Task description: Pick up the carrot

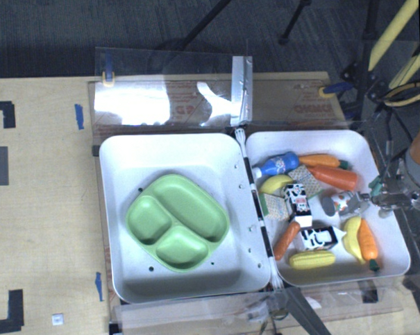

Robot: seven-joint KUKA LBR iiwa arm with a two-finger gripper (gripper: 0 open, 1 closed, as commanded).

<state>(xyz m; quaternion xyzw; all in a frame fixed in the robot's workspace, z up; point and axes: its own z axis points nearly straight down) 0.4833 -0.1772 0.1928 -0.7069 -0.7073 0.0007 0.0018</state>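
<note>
Spanning the bench side by side, the left bin (121,202) holds a green divided plate (176,220), and the right bin (385,164) is crowded with toy food. The arm reaches in from the right, its gripper (367,197) low over the right bin's right side; whether it is released or clenched cannot be told here. Several orange pieces could pass for the carrot: a small carrot (367,242) standing on end near the bin's right wall, touching a yellow lemon (351,236); a long orange piece (330,177) near the top; and a slim orange-red piece (286,239) by the centre divider. The risk is a grasp on the wrong orange piece, or a slip, since the small carrot sits wedged between lemon and wall with little room.
</note>
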